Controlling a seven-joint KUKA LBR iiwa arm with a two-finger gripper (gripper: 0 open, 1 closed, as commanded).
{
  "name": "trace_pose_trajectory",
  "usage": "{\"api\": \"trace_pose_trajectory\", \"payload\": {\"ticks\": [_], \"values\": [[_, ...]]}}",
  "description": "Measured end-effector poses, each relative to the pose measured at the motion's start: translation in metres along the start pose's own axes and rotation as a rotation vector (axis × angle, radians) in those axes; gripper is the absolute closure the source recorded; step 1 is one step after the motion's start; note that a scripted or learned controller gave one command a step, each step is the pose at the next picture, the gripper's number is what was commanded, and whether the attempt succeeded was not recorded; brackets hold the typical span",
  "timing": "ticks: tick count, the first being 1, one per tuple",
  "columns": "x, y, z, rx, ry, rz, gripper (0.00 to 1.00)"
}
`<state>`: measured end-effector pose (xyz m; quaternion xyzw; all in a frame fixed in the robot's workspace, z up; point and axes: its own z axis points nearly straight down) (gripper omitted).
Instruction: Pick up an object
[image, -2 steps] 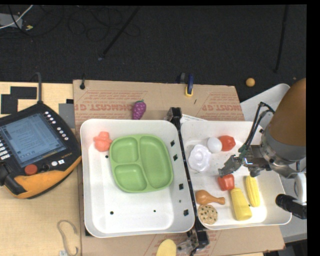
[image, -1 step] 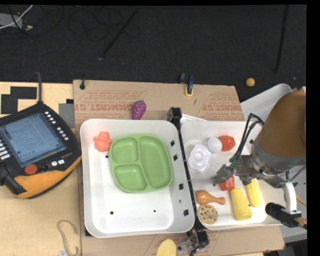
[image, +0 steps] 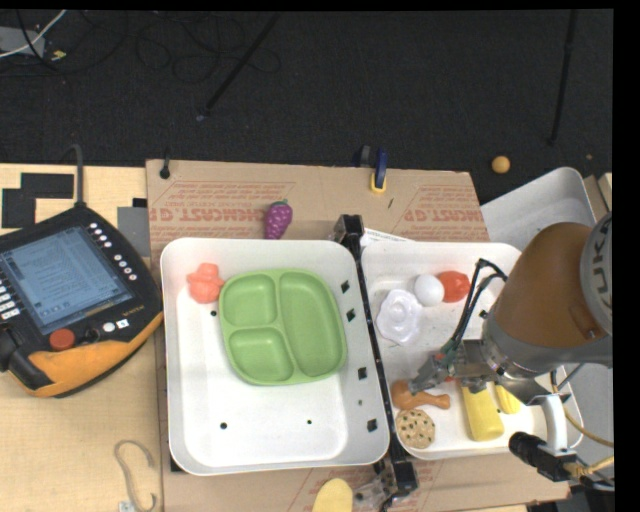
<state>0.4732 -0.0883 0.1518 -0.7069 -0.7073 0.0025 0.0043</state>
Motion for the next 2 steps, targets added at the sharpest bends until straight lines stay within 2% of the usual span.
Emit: {"api": "trace_pose_trajectory", "payload": {"ticks": [1, 2], "values": [[0.004, 0.0, 0.043, -0.003, 0.0, -0.001, 0.0], [0.006, 0.0, 0.065, -0.007, -0.002, 0.0, 0.0]]}}
